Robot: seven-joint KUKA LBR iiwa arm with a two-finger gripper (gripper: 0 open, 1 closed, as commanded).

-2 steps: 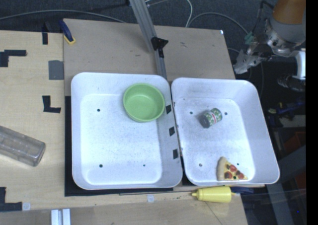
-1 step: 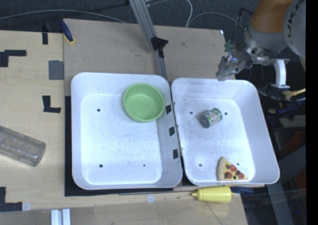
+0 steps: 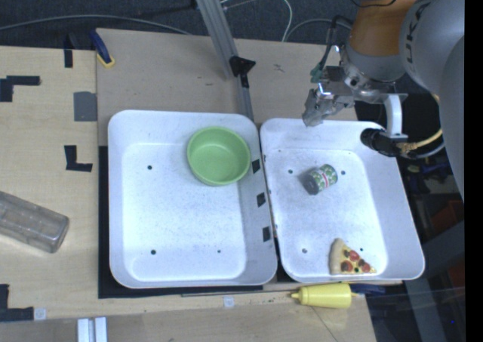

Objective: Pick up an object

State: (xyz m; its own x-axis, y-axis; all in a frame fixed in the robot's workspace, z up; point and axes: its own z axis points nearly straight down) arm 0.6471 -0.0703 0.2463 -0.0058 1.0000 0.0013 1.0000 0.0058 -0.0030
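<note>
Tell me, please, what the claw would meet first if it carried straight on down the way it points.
Probably the far rim of the right shallow white bin, since the claw hangs over that edge; depth is unclear, so it might land just inside on the floor.

Matt green plastic bowl, speckled white plastic bins, glossy yellow bottle, pale wood bench

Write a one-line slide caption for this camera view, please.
Gripper above the right bin's far edge; can and pizza slice inside, green bowl in left bin.
</note>
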